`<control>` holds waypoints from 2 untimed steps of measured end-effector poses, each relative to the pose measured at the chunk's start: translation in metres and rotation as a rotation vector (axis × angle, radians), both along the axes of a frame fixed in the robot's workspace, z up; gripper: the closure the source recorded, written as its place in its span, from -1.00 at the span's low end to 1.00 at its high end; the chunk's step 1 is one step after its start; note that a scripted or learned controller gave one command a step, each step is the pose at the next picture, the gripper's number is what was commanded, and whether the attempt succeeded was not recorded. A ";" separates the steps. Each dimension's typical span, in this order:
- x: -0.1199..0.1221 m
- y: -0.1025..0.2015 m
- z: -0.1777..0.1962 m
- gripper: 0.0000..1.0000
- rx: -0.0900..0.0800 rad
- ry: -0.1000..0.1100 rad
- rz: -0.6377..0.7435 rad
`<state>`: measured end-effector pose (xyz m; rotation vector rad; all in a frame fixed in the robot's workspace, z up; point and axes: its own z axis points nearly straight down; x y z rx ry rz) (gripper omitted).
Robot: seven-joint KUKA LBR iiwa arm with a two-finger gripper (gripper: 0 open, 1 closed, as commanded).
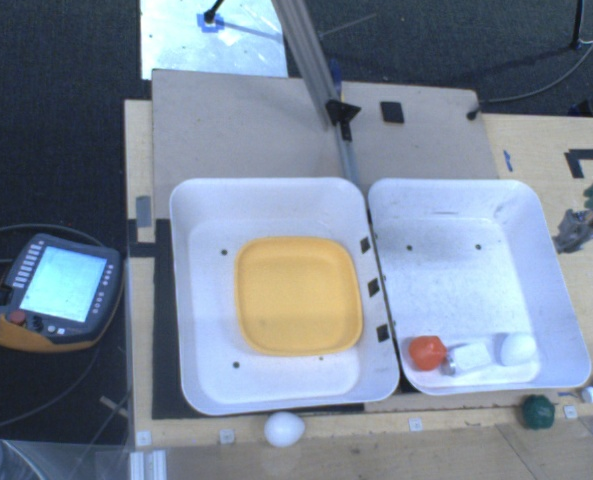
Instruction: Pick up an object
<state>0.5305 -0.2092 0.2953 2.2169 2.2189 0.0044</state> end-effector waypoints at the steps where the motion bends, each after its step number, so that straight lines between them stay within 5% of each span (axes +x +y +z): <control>1: 0.007 0.044 -0.014 1.00 0.002 0.005 0.003; 2: 0.026 0.089 -0.031 1.00 0.002 0.006 0.004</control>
